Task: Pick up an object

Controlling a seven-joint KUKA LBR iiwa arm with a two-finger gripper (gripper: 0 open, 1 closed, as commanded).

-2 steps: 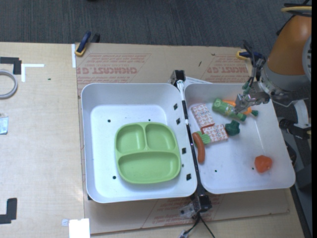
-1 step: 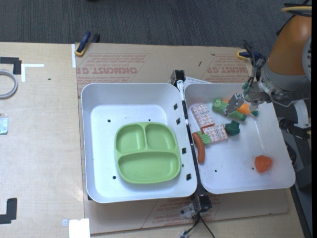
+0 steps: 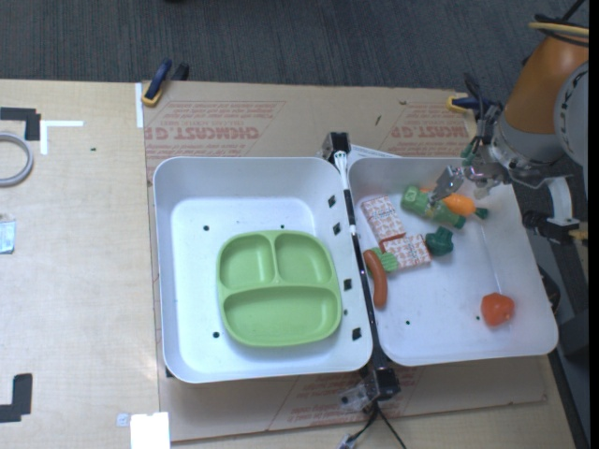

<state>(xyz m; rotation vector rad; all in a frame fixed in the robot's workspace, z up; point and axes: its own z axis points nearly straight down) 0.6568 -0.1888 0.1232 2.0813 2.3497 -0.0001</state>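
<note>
Arm: it comes in from the right, grey with an orange band [image 3: 547,82], and bends down over the far part of the right bin [image 3: 524,340].
Tool [image 3: 460,181]: it hangs low at the far side of the right bin, just over the orange toy. Whether it is open or closed, one cannot tell; the parts are too small and mixed with the toys.
Orange toy [image 3: 457,204]: it lies in the far part of the right bin, touching a green toy [image 3: 418,198] on its left side.
Boxes: two small red and white boxes [image 3: 393,234] lie near the left wall of the right bin, one behind the other.
Sausage [image 3: 377,277]: a red one, along the left wall, just beside the nearer box.
Dark green toy [image 3: 440,242]: small, just right of the boxes.
Red ball [image 3: 497,309]: alone in the near right part of the right bin, well apart from the rest.
Left bin [image 3: 178,279]: it holds a green plate [image 3: 278,288] with three compartments.
Table [image 3: 65,297]: light wood, with cardboard [image 3: 215,124] under both bins.
</note>
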